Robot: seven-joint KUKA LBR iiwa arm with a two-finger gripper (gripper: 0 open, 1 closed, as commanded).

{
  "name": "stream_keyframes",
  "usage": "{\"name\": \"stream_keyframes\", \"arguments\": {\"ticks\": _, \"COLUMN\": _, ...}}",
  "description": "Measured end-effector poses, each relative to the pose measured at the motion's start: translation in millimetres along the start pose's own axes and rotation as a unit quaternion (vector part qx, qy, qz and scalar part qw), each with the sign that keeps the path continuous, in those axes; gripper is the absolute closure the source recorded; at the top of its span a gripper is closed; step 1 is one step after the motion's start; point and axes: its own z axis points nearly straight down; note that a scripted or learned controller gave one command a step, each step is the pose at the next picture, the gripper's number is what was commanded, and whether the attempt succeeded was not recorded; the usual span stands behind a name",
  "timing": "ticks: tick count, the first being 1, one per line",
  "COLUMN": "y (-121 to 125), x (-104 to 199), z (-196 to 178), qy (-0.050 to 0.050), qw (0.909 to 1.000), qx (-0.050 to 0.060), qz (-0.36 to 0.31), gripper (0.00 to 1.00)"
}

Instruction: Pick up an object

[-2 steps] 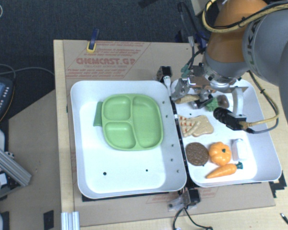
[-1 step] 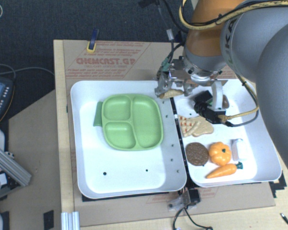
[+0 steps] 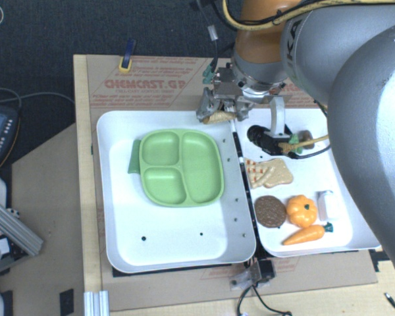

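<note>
My gripper (image 3: 220, 114) hangs over the back edge of the left bin (image 3: 118, 196), just behind the green divided plate (image 3: 181, 168). A small tan piece of food (image 3: 218, 118) sits between its fingers, and they are shut on it. In the right bin (image 3: 345, 232) lie a tan waffle-like cracker (image 3: 270, 173), a round brown cookie (image 3: 270, 210), an orange pumpkin (image 3: 301, 209), a carrot (image 3: 305, 234) and a small white and pink item (image 3: 324, 205).
The arm's large grey body covers the right bin's far right side. A brown board (image 3: 151, 78) with red lettering lies behind the bins, with a blue and yellow clip (image 3: 126, 58) at its back edge. Bare white floor lies in front of the plate.
</note>
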Motion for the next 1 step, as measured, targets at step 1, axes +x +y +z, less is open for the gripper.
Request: {"name": "stream_keyframes", "arguments": {"ticks": 1, "y": -5.8, "x": -1.6, "z": 4.1, "qy": -0.001, "qw": 1.0000, "qx": 0.003, "qz": 0.002, "gripper": 1.00}}
